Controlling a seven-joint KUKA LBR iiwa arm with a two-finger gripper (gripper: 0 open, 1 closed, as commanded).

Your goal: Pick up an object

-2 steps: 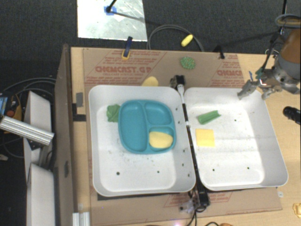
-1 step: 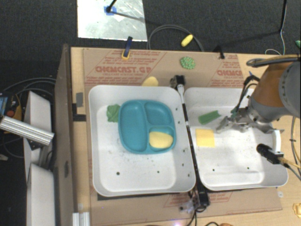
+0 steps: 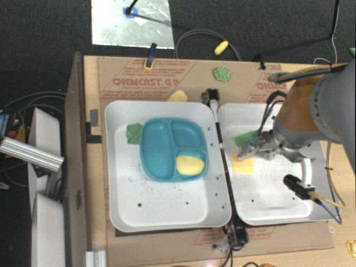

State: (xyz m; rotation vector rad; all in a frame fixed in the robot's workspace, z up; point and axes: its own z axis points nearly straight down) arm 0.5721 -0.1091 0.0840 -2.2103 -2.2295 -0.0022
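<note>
Dark carpet surrounds the cardboard-topped bench I'm watching from above, with 2 shallow white bins side by side on it. In the right white bin, close to its left wall, lies a flat yellow square piece. Just beyond it, toward the far wall, is a soft green leafy piece. The gripper sits low between these 2, its tip right over the upper edge of the yellow square. From this slant I cannot tell whether it is open or closed, whether it touches either piece, or whether it grips anything. The grey arm with its orange band reaches in over the bin's right side.

Across the divider, the left white bin holds a teal divided plastic plate, roughly central. A smooth yellow oval lump rests in the plate's lower right compartment. A small green leaf-shaped piece lies against the plate's upper left edge, partly on the bin floor.

Outside the bins, a pale yellow rounded item sits on the cardboard just past the left bin's far rim. A bumpy green disc lies further back on the cardboard. Beyond the bench, 1 shiny silver sheet lies on the carpet.
</note>
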